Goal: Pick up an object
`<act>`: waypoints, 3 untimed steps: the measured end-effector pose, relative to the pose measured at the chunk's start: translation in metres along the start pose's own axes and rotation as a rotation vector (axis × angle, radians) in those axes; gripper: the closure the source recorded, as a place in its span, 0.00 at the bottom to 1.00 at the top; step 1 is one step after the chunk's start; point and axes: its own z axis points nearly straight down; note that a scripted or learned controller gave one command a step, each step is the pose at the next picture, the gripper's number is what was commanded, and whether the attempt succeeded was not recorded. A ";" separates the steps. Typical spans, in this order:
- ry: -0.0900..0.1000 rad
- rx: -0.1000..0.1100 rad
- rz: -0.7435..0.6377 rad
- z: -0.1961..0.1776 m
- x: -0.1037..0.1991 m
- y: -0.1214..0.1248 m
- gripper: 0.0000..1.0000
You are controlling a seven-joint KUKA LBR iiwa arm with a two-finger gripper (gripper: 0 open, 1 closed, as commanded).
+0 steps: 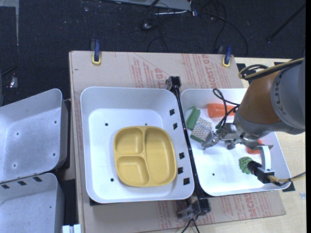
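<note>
Nearest, a green object lies in the right bin. The gripper hovers low mid-bin; whether it is released or clenched cannot be told. Beyond lie a speckled packet, green block, and orange piece.

1. We see the arm by the right bin: bulky rounded grey shell w/ a broad orange band above the wrist.
2. Gripper over that bin: small, metallic grey, angular.
3. Black cables loop along the orange band; a white bracket w/ a black end sits below the wrist.
</note>
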 end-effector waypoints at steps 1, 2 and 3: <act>0.000 -0.002 0.001 -0.011 0.000 0.001 1.00; -0.003 -0.009 -0.001 -0.066 -0.009 0.007 1.00; -0.003 -0.010 -0.004 -0.121 -0.010 0.018 1.00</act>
